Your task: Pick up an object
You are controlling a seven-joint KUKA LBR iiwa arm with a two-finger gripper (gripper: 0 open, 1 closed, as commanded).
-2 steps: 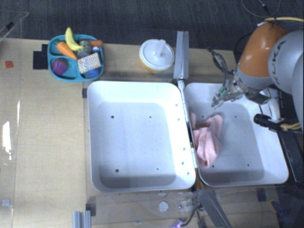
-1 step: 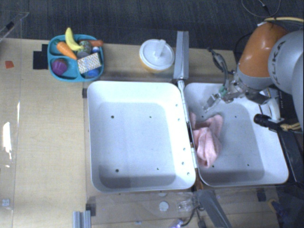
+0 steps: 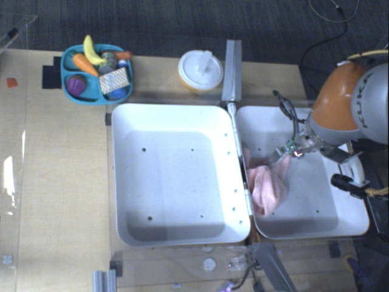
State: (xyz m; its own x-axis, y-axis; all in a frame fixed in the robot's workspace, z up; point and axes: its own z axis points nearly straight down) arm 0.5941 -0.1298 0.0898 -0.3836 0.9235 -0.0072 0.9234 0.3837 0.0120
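Your tool [image 3: 284,154] sits at the pink cloth's [image 3: 266,188] upper edge in the right bin [image 3: 316,221]; I cannot tell its grip state. Limp fabric may slip free, or only 1 fold may catch.

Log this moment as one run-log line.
arm: over right bin | gripper: at top edge of pink cloth | cloth: against bin's left wall | grasp: not confirmed | left bin: untouched
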